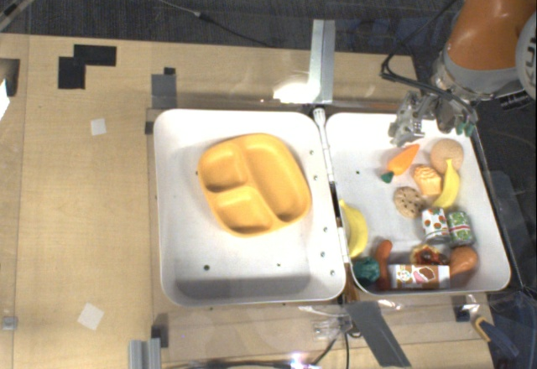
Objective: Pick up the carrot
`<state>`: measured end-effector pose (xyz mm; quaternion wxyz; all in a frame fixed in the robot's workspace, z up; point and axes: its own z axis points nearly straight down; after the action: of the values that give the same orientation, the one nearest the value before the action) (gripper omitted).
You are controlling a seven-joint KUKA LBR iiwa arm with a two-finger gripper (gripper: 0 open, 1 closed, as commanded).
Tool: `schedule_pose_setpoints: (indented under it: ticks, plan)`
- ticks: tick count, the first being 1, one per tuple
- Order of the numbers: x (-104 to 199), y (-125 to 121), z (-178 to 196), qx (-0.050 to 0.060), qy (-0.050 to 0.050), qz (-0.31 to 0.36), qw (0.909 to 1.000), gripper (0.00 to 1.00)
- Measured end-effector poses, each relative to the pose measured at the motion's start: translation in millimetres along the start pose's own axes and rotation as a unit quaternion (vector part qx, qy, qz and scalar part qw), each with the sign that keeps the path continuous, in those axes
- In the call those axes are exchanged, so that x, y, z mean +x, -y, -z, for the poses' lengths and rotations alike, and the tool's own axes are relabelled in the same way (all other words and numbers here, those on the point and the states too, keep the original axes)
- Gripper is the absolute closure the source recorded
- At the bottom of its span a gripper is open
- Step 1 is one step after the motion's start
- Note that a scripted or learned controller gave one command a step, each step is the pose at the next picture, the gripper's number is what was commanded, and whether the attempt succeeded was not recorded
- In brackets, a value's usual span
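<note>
The carrot [401, 161] is a small orange cone with a green stub at its lower left end. It lies in the upper part of the right bin [361, 149]. My gripper [406, 128] hangs just above the carrot's upper end, at the bin's back edge, below the orange band of the arm [487, 19]. Nothing shows between the fingers.
The left bin [176, 191] holds a yellow divided plate [250, 183]. The right bin holds a banana [451, 184], a cookie [409, 202], a bread roll [445, 150], small cans [447, 226], a second banana [356, 227] and other toy foods along its front.
</note>
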<state>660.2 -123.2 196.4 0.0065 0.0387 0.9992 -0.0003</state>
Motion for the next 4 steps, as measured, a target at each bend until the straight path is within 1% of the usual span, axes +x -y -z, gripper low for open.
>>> schedule_pose_setpoints:
  ticks: [1,2,3,4]
  plan:
    - [0.0,-0.6,0.0,0.000,0.000,0.001,1.0000,0.00]
    - [12.6,11.6,-106.4,0.000,0.001,0.062,0.9981,0.00]
    - [-6.5,-9.4,-107.8,0.001,-0.008,0.082,0.9966,0.00]
    - [-12.2,-11.3,-92.2,0.001,0.005,0.083,0.9966,1.00]
